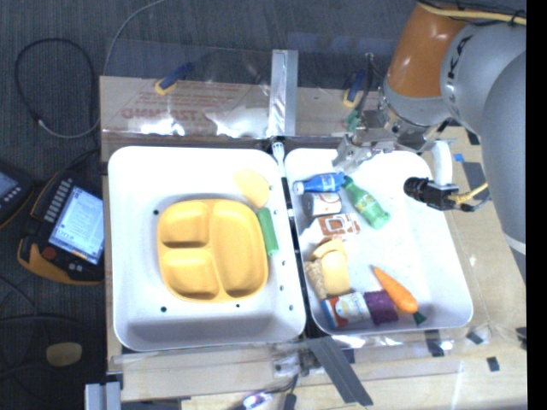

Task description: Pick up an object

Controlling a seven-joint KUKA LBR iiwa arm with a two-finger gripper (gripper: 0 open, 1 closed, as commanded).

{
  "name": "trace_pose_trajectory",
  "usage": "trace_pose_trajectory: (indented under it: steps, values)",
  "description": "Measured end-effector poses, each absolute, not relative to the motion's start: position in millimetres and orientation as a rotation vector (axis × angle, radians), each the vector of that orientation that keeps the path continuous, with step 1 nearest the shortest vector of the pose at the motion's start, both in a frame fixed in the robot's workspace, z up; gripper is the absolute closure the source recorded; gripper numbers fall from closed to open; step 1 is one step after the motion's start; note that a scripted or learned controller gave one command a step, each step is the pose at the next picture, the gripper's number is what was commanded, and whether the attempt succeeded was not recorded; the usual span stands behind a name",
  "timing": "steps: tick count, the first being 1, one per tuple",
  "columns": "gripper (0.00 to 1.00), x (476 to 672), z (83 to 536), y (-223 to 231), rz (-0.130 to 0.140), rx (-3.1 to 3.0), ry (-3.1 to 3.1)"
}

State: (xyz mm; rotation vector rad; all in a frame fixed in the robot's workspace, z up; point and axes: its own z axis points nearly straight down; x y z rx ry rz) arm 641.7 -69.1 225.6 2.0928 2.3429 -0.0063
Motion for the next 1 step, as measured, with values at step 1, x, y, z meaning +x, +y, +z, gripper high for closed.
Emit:
trace_pose_trajectory:
  steps: [1]
  values:
    - [1.00, 642.1, 232.9, -69.3, -0.014, 2.092, 2.343]
